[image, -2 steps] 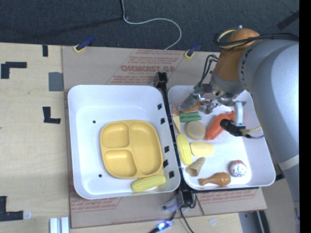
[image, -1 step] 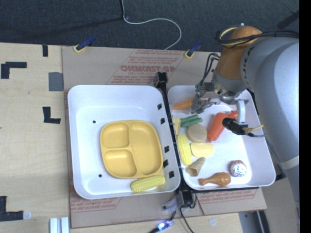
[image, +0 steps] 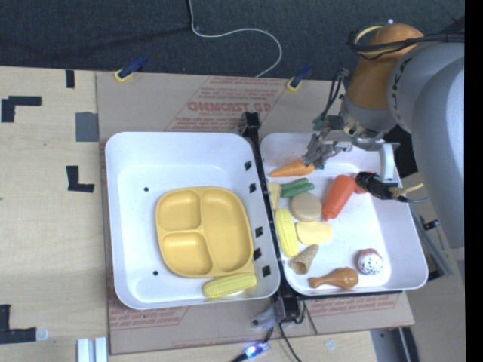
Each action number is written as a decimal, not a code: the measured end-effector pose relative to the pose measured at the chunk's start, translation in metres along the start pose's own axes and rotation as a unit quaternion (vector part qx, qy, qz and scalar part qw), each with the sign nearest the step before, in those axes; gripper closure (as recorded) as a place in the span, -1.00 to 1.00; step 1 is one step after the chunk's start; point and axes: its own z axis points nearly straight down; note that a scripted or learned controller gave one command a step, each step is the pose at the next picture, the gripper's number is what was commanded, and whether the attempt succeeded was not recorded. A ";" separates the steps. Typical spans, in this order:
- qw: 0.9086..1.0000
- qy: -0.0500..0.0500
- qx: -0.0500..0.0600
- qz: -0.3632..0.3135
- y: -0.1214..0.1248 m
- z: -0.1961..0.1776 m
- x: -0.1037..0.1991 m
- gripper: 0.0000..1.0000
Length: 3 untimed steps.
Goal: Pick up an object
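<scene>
Arm [image: 400,59]: seen at the far right, grey with an orange band, reaching down over the far side of the right bin.
Left bin [image: 128,164]: a yellow divided plate [image: 204,228] is held in it, with a corn cob [image: 229,283] lying against the near wall.
Right bin [image: 400,266]: crowded with toy food, bunched toward its left wall.
Gripper [image: 318,154]: poised over the far left corner of the right bin, just above the slim carrot; how far it is opened cannot be told from this slant, and nothing is seen held.
Large carrot [image: 339,193]: lying tilted near mid-bin, apart from the pile.
Slim carrot [image: 291,170]: the likely target, lying crosswise close to the far wall, its leafy end toward the gripper. It is judged light, rigid and smooth, so slipping is probable; a hold across the thicker middle is advised, not the tapered tip.
Drumstick [image: 334,280]: set by the near wall.
Spotted ball [image: 370,262]: resting near the right corner, perhaps an egg.
</scene>
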 end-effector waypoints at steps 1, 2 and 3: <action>1.000 0.000 0.000 0.000 0.004 -0.042 -0.001 1.00; 1.000 0.000 -0.001 -0.001 0.005 -0.088 -0.001 1.00; 1.000 0.000 0.003 -0.002 -0.006 -0.083 0.041 1.00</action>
